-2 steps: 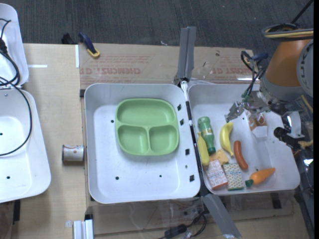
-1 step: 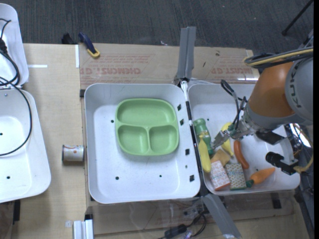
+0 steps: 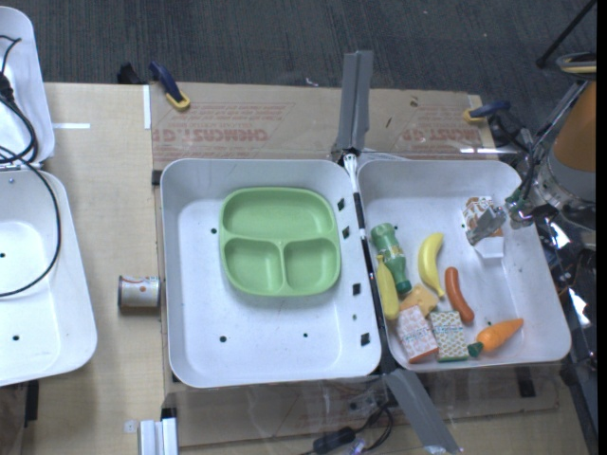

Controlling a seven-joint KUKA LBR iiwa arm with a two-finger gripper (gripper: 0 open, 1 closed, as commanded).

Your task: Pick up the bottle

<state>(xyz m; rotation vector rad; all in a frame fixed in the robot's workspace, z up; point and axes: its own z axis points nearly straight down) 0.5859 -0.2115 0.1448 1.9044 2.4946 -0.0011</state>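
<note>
The bottle [image 3: 391, 254] is green with a darker neck and lies on its side at the left edge of the right bin [image 3: 531, 349], close to the divider between the bins. My gripper [image 3: 487, 222] hangs over the upper right part of that same bin, well to the right of the bottle and apart from it. The arm's orange band [image 3: 580, 136] shows at the right edge of the view.
Around the bottle lie two bananas [image 3: 432, 262] [image 3: 387, 292], a red sausage [image 3: 459, 294], a carrot [image 3: 498, 334] and two small boxes [image 3: 417, 334] [image 3: 450, 336]. The left bin [image 3: 185, 282] holds a green divided plate [image 3: 280, 240]. A small can [image 3: 139, 292] lies on the bench left of the bins.
</note>
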